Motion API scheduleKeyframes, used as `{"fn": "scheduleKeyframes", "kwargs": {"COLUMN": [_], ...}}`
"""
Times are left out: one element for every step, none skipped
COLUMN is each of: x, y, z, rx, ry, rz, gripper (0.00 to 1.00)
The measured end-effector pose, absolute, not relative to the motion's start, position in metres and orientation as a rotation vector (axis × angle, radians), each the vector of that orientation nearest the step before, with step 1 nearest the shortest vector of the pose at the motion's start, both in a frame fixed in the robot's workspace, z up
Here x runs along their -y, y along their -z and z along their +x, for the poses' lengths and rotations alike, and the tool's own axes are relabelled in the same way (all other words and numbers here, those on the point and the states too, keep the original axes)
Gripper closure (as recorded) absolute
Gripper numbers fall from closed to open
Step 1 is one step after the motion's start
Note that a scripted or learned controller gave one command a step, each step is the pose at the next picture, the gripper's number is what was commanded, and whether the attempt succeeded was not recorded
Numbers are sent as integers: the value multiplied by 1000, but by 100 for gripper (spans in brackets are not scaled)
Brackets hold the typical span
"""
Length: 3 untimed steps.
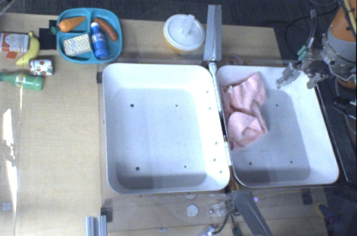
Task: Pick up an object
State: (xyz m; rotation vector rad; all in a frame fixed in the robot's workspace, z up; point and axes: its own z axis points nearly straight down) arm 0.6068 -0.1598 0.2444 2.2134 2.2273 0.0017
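wooden bench (56,145): pale, smooth, cut off at left and bottom edges. left white bin (162,129): shallow, rounded corners, matte plastic, small dark dots on floor. right white bin (290,157): same build, far-right corner hidden under arm. grey arm (343,45) with orange band: mostly cut off at right edge, wrist and cabling hard to separate. pink cloth (245,112): soft, crumpled, folded into two lumps, lying in right bin against its left wall, well apart from gripper. blue divided tray (114,34): rounded, plastic, holding toy food; contents too small to name surely. round white lidded cup (184,33): yellowish base, behind bins. grey metal bar (212,34): upright between bins. gripper (299,77): above right bin's back edge, two metal fingers spread apart, nothing between them. small items at left edge: yellow banana (29,51), small can (41,67), green bottle (25,81), partly blurred.
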Motion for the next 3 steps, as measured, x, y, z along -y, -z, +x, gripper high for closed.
{"fn": "scheduleKeyframes", "kwargs": {"x": [155,117,121], "y": [-128,-89,-90], "z": [668,671,604], "rx": [-2309,-2417,-2523], "ry": [0,-4,-10], "rz": [2129,1997,1855], "gripper": [0,0,0]}}
